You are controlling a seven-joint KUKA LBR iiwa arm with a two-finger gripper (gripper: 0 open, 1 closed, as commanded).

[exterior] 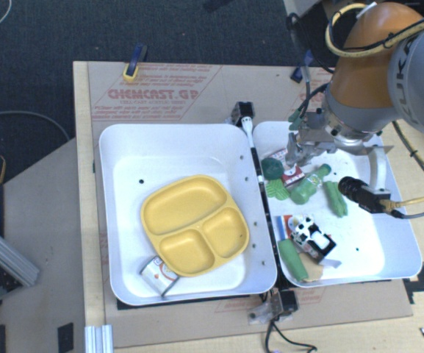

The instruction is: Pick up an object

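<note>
- Right now the gripper (295, 160) hangs low in the right bin (388, 259), beside a green bottle (305, 186); finger state unclear.
- Left of that bin, a yellow tray (194, 225).

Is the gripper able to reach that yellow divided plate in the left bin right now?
Probably yes: the yellow plate lies open in the left bin, nothing covering it; the gripper hangs over the right bin.
</note>
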